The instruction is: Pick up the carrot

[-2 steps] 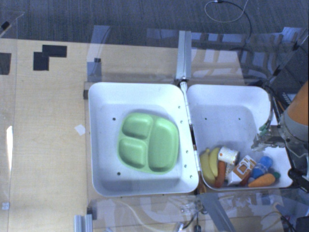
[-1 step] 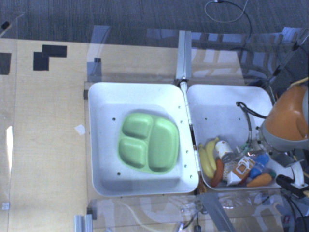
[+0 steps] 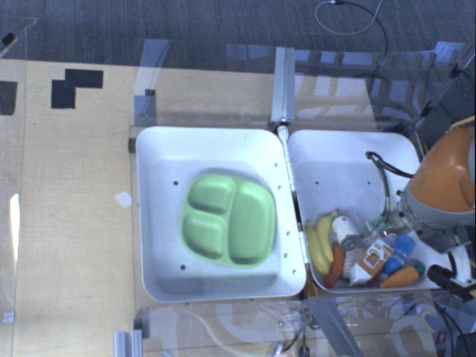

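Note:
The orange carrot point(image 3: 401, 277) lies on its side in the front right corner of the right bin point(image 3: 335, 162), against the front wall. The grey arm with its orange band point(image 3: 446, 173) reaches in from the right over this bin. Its gripper point(image 3: 373, 234) hangs low among the cluttered items, a little behind and left of the carrot, over an orange-and-white carton point(image 3: 374, 259). I see nothing held by it, and the carrot lies apart from it.
Close around the carrot are a blue bottle point(image 3: 400, 250), the carton, a white bottle point(image 3: 343, 229), a red-brown sausage point(image 3: 335, 265) and a banana point(image 3: 321, 245). A green divided plate point(image 3: 229, 219) sits in the left bin point(image 3: 156, 199). A black cable point(image 3: 381, 171) loops off the arm.

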{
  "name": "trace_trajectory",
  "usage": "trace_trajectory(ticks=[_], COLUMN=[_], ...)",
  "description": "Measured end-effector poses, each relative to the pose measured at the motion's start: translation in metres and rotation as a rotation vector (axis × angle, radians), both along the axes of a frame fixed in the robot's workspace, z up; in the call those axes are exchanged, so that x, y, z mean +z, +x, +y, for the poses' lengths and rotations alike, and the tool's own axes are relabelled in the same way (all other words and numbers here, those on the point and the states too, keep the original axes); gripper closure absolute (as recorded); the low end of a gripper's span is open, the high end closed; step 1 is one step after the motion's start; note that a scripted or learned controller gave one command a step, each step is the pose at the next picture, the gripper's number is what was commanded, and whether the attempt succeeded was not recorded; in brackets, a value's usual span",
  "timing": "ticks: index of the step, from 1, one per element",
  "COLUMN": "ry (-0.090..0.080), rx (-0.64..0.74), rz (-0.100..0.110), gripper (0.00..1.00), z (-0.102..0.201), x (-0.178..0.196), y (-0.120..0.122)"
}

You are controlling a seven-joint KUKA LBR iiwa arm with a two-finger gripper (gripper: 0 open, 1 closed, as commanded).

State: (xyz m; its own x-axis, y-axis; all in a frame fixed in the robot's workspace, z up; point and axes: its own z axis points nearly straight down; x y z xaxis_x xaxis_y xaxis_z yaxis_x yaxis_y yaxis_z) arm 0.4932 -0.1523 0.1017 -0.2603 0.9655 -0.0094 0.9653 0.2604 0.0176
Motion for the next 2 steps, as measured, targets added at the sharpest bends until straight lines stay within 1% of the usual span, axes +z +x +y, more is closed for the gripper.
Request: trace_trajectory(ticks=[1, 2], ry=[0.006, 0.005], rx=[-0.246, -0.197], rz=[0.014, 0.007], gripper=[1.00, 1.00], z=[-0.011, -0.040], x=[0.028, -0.012], y=[0.002, 0.052])
